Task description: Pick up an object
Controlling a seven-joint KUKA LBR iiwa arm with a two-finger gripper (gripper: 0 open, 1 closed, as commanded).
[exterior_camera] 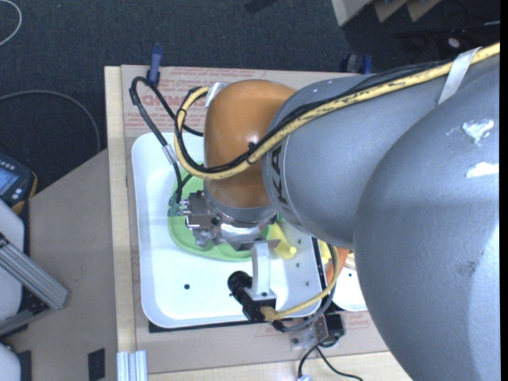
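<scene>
Right now my arm (397,173) takes up most of the view, reaching in from the right with its orange band (234,145) hanging straight over the left bin (151,213). I judge it is lowered for a pick, since the wrist sits close above the bin floor. The worktop (119,109) carries two white bins; I see the left one well and a sliver of the right bin (349,292) under the arm. One green object (184,230), flat and rounded, lies in the left bin directly beneath the wrist, mostly covered. One small yellow piece (286,249) shows just beside it. The gripper (214,228) is buried under the wrist, so I cannot tell how it stands or whether it has anything.
</scene>
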